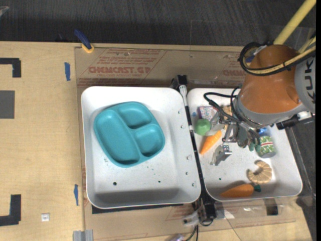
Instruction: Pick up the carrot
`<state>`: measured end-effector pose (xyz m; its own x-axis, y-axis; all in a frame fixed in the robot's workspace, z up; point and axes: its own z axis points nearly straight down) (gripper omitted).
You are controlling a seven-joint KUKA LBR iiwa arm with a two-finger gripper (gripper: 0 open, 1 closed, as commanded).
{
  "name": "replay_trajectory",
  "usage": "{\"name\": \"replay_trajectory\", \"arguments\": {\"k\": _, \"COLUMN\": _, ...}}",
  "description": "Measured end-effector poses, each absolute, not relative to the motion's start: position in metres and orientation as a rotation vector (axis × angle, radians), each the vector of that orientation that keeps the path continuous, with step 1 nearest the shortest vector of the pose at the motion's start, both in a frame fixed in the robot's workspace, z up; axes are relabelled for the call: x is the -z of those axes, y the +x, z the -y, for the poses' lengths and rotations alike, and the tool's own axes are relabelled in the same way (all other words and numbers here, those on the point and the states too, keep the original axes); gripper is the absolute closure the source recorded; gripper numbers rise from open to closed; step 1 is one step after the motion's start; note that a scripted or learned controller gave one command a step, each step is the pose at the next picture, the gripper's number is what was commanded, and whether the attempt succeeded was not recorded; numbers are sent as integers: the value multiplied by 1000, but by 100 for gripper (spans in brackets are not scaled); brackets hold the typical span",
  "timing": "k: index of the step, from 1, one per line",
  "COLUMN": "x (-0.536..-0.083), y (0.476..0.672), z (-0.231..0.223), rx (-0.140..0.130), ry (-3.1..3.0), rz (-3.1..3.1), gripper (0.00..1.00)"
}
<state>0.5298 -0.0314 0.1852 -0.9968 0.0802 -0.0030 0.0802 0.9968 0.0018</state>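
Observation:
Two orange carrot-like pieces lie in the right bin [295, 182]. A short orange carrot [209, 142] rests tilted near the bin's left wall. A longer carrot with a green tip [239, 190] lies along the front wall. My gripper [222, 153] hangs below the orange wrist band over the middle of this bin. It is just right of the short carrot and behind the long one. The arm hides part of the bin's back.
In the right bin I also see a croissant [260, 170], a green can [265, 146], a green round item [202, 127] and a purple-white packet [206, 113]. The left bin [95, 185] holds a teal divided plate [129, 132]. A black divider [190, 134] runs between the bins.

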Motion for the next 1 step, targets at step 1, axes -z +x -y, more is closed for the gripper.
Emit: {"name": "replay_trajectory", "arguments": {"k": 1, "x": -120, "y": 554, "z": 84, "rx": -3, "ry": 414, "rz": -3105, "gripper": 0}}
